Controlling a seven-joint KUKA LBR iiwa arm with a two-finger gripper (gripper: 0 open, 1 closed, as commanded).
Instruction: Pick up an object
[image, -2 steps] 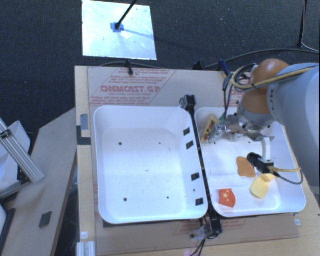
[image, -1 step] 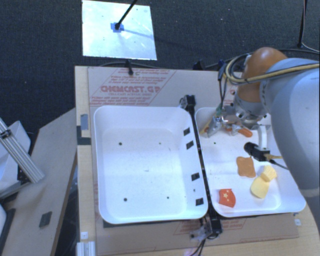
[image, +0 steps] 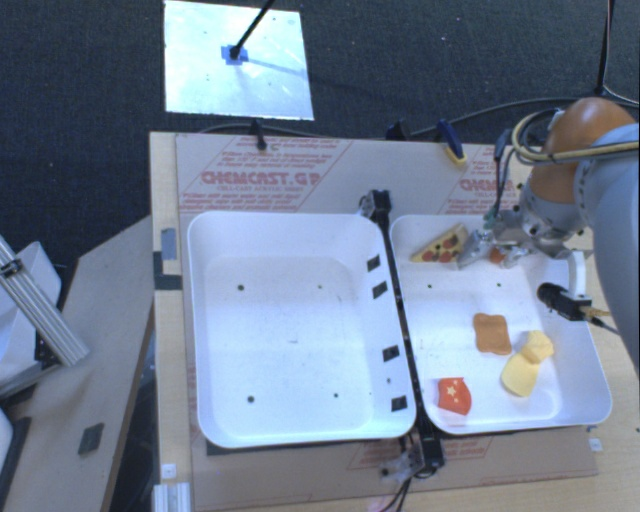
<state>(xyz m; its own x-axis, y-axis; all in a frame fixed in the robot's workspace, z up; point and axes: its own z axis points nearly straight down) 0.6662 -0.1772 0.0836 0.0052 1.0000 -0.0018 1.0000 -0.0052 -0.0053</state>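
The grey arm with its orange band reached in from the right and brought the two-finger gripper (image: 478, 247) low over the far end of the right-hand shallow white plastic bin (image: 598, 400), where a flat triangular pizza slice toy, yellow with red spots, (image: 441, 245) lay against the bin's far wall near the black divider strip (image: 392, 320) that joins the two bins. The gripper sat just beside the slice's right-hand end, touching or almost touching it, which suggested the slice was the object the program had chosen; nothing could be seen between its tips, so no grasp was evident, and how the tool stood, apart or together, could not be told at this angle. The slice's place hard by the wall probably explained the slanted approach from the open side. The other pieces lay well apart nearer the front of the same bin: a flat orange-brown toast-shaped piece (image: 491, 333), two pale yellow rounded pieces (image: 527, 362) touching one another, and a small red block (image: 454, 396) by the front corner. The left-hand shallow white bin (image: 200, 330) lay beside it.
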